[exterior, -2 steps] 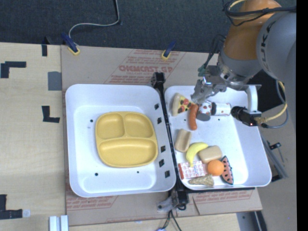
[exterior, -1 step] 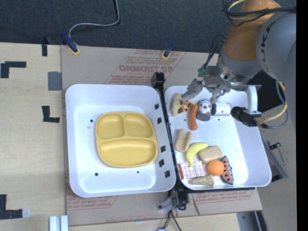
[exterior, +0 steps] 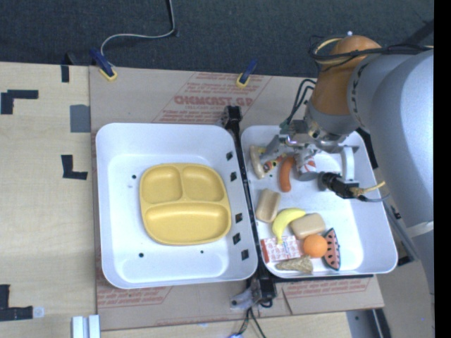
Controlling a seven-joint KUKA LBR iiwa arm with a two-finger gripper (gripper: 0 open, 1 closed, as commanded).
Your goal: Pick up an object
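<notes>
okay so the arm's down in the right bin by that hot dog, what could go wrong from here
The gripper hangs right above the hot dog, which lies close to the bin's left wall, so a finger could strike that wall. Banana, bread and orange lie packed nearby, so a sliding miss may scatter them.

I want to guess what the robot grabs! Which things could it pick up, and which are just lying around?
For the job:
- gripper over the right bin
- hot dog
- banana
- orange
- watermelon slice
- tan block
- red packet

Just lying about:
- yellow tray in the left bin
- clamps
- cable
</notes>
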